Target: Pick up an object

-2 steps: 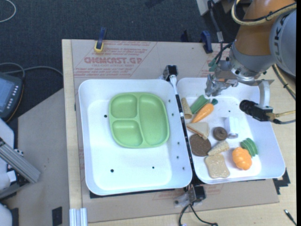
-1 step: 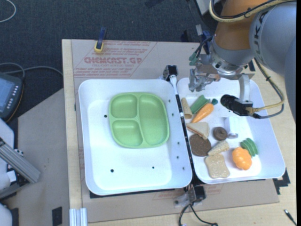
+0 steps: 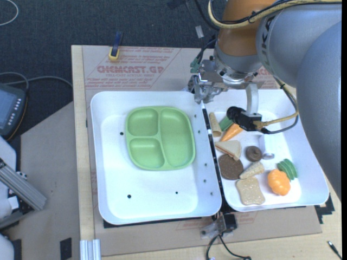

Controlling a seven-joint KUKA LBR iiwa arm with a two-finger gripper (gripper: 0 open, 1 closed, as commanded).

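In the camera view the gripper (image 3: 202, 90) stands at the far end of the bench, just above the place where the left bin (image 3: 100, 161) and the right bin (image 3: 313, 167) meet. Whether it is wide or narrow I cannot tell, because its tip is small, dark and mixed with metal parts. I see no thing held in it.

The things to pick lie in the right bin in a close group. A cone (image 3: 216, 123) and a carrot (image 3: 233, 131) are nearest to the gripper. Toward the front come a sandwich (image 3: 230, 148), a cookie (image 3: 231, 168), a donut (image 3: 253, 154), a bread slice (image 3: 250, 191), an orange (image 3: 278, 182) and a pepper (image 3: 287, 168). In the left bin lies a green plate (image 3: 160, 137).

I judge that a straight descent from here would meet the two rims and not an object, and it could push the bins. The cone lies beside the bin wall, so there is little room on that side. The pieces touch or overlap, so closing on one may move its neighbour or catch two. The carrot is tapered and may slip out. The plate is flat and wide, which makes it a poor choice.

The arm covers the far right part of the right bin, so what lies there is unknown. The thick end of the carrot is also partly covered.
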